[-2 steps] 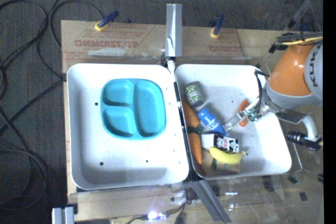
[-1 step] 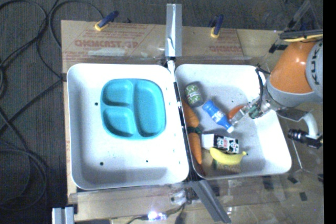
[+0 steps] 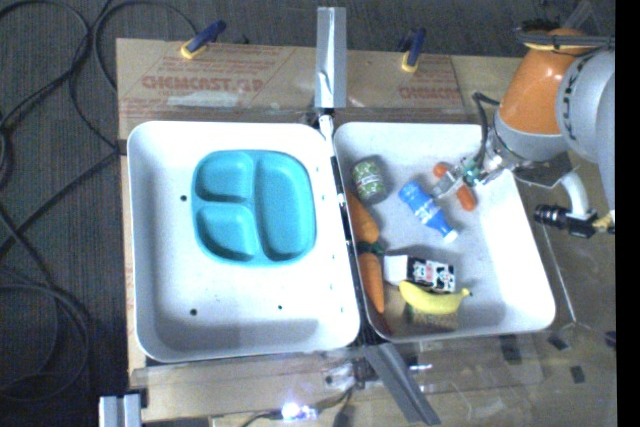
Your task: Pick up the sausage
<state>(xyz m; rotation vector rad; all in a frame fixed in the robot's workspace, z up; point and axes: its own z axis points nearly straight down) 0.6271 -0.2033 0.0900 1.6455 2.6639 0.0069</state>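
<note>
The sausage is a short orange-red piece lying in the right bin, near its upper right. A second orange-red bit shows just to the upper left; I cannot tell whether it is the same piece. My gripper hangs low right over this spot, between the two bits and touching or nearly touching them. The grey arm with its orange band comes in from the right edge. The gripper's own body hides what lies beneath it.
A blue bottle lies just left of the sausage, with a green can further left. Two carrots run along the bin's left wall. A small carton and a banana sit at the front. The left bin holds a blue divided tray.
</note>
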